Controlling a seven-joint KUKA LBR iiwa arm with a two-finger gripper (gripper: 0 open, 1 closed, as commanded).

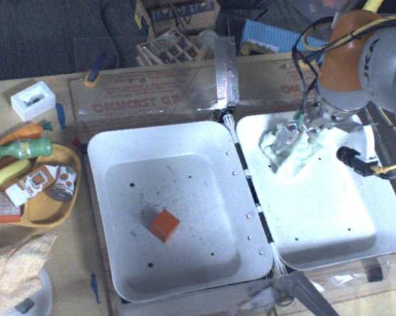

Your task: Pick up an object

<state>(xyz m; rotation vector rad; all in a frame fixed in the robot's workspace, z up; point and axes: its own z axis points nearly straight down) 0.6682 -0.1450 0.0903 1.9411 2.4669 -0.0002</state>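
An orange cube (165, 225) lies on the floor of the left bin (113, 164), a little left of its middle. My gripper (280, 148) hangs low over the upper left part of the right bin (379, 231), well to the right of the cube and across the divider between the bins. A pale, translucent shape (303, 159) sits right beside the gripper; I cannot tell whether it is an object or a part of the gripper. The grey arm with its orange band (343, 53) comes in from the upper right.
A wooden bowl (43, 212) with toy food stands left of the bins, with a white box (33, 100) behind it and a cloth (16, 283) at the lower left. A black cable plug (350, 157) hangs over the right bin.
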